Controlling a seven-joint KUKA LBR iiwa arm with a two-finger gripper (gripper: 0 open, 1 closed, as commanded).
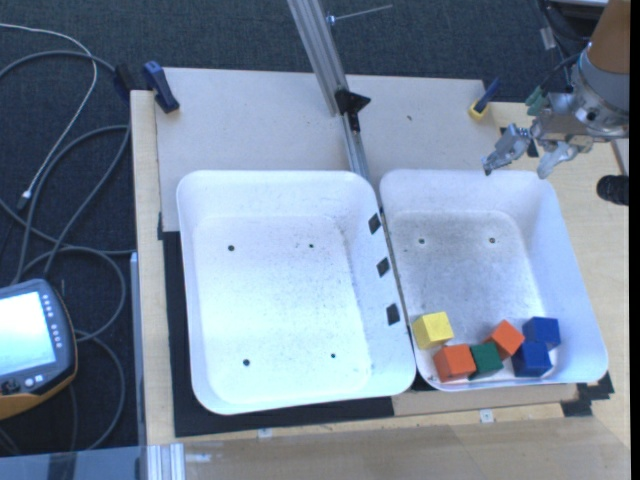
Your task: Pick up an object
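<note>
Two shallow white bins sit side by side on the counter (250, 118), the left bin (200, 193) and the right bin (560, 218) touching along their inner walls. All the blocks lie in the right bin, bunched against its near wall. A yellow block (433, 328) sits furthest left, near the inner wall. Just beside it to the right are an orange block (455, 362) and a green block (487, 357), touching each other. A second orange block (507, 336) sits tilted just behind the green one. Furthest right, two blue blocks (537, 346) press together, one partly behind the other.

At the upper right, the arm (608, 53) reaches in, and its tool (520, 158) hangs over the far rim of the right bin, well apart from the blocks. Its two fingers are spread wide, with nothing between them.

A slanted metal rail (318, 48) runs down to the join between the bins. A handheld screen (30, 343) lies on the floor at the left, with cables near it.
</note>
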